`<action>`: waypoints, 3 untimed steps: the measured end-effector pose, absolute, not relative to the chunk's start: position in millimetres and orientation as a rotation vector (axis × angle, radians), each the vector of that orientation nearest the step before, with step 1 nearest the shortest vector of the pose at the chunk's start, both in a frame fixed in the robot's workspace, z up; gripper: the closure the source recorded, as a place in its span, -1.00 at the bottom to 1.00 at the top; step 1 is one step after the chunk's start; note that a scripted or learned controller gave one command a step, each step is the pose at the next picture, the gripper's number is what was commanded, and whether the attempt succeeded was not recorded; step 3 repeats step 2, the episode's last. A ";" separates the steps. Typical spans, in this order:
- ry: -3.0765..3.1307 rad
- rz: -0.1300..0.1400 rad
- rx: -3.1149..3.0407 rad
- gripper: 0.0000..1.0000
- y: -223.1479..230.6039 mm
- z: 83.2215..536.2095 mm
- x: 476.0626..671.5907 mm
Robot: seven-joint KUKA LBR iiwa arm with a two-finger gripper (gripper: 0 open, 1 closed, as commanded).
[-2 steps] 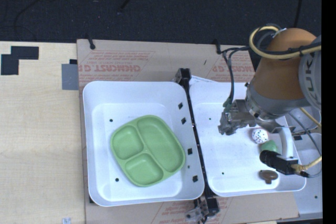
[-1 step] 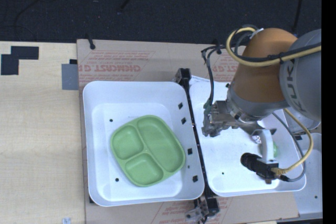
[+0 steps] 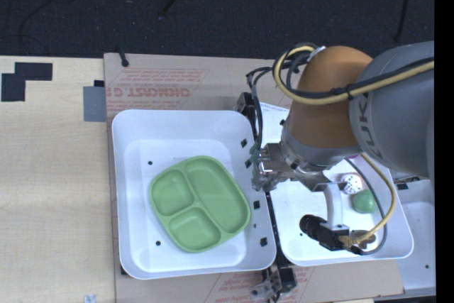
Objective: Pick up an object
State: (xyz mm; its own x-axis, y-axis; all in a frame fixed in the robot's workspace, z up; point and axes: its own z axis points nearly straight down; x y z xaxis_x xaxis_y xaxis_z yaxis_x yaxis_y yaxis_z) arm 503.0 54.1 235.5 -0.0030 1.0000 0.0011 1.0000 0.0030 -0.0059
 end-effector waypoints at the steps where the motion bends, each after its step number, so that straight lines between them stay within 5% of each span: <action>1: -2.224 0.003 -2.214 1.00 104.6 234.9 507.2; 2: -2.221 0.005 -2.218 -1.00 102.7 235.1 507.1; 3: -2.221 0.005 -2.218 -1.00 102.7 235.1 507.1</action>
